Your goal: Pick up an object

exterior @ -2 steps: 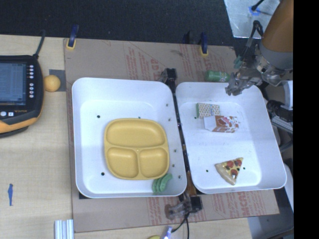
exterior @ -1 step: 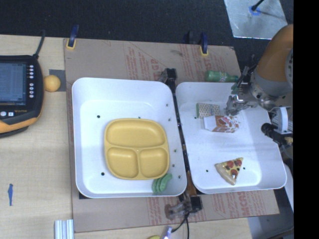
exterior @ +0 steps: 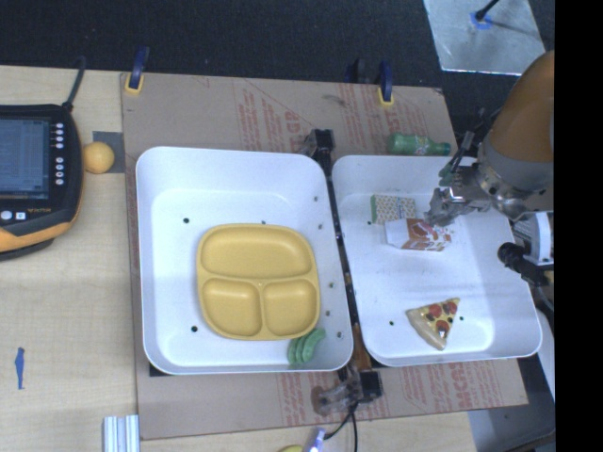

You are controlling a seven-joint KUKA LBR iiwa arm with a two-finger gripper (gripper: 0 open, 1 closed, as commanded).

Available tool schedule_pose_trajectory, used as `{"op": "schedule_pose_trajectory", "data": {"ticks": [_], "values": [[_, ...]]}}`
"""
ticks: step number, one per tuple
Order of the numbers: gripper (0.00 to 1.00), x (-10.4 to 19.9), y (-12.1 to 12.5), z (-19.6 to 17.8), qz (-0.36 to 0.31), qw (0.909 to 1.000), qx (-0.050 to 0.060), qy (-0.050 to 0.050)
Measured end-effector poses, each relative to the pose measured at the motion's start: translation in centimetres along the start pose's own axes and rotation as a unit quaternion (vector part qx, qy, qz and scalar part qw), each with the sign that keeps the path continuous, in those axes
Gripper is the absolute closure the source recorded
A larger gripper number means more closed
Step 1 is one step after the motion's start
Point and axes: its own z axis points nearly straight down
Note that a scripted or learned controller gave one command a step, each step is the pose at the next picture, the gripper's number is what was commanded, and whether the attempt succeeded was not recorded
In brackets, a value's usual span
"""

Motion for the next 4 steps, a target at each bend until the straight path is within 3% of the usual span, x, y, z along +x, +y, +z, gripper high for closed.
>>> {"op": "schedule_pose_trajectory", "data": {"ticks": [1,2,3,4], "values": [[1.0,-2.1,-4.1,4.9,0.0,1.0,0.0,0.0],[1.0,0.1,-5.1,-3.6,-0.001,1.0,-0.001,0.0],[0.0,0.1,-5.2,-3.5,0.0,1.0,0.0,0.0],[0.0,-1.4,-1.5,2.0,-0.001,1.0,0.0,0.0]]}}
